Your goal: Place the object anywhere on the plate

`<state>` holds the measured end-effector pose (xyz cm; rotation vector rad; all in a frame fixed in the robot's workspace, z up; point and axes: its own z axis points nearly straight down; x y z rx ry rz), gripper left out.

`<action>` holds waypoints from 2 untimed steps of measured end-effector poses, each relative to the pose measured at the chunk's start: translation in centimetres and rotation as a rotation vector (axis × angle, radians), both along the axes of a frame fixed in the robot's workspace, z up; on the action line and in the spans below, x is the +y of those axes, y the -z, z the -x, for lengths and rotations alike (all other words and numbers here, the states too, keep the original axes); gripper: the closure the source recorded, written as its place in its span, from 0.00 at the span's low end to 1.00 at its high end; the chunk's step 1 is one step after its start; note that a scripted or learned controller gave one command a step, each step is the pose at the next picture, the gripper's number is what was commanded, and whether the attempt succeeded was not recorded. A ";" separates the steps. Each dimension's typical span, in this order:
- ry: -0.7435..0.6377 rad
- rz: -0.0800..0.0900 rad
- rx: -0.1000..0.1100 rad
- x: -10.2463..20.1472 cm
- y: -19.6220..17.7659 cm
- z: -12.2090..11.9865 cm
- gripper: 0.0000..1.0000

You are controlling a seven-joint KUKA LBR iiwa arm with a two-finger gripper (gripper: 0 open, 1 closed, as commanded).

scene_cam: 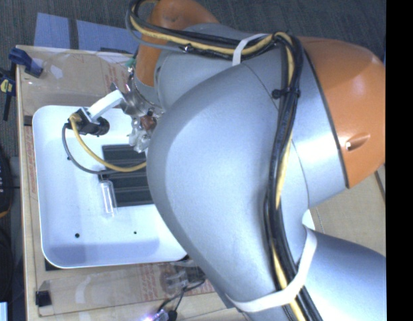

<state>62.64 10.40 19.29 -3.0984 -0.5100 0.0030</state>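
The grey arm (246,179) takes up most of the camera view. Its broad body and orange band (350,112) cover the right side of the bench and everything that lies there, so one white bin (53,246) shows, at the left. A yellow and black cable bundle (280,146) runs down the arm, held by white ties. A thinner yellow cable (93,160) loops over the bin floor from a black connector (94,126) on a white bracket. The gripper (141,134) hangs over the upper right part of this bin, mostly hidden by the arm's own bulk, and whether it is apart or closed cannot be told. Beneath and beside it lie two dark ribbed panels (129,194), flat on the bin floor, their right ends hidden under the arm. The object, a small translucent cylinder (107,198), lies on its side on the white floor just left of the lower panel, apart from the gripper. Its long axis runs nearly up and down the picture, the lower end tipped slightly rightward. Outside the bin, a blue clamp (23,59) sits at the bench's upper left corner, a blue sheet (56,29) lies beyond it, and a small black block (41,297) rests near the lower left corner.
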 end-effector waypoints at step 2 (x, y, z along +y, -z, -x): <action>-0.611 -0.002 0.004 6.1 -6.8 -0.1 1.00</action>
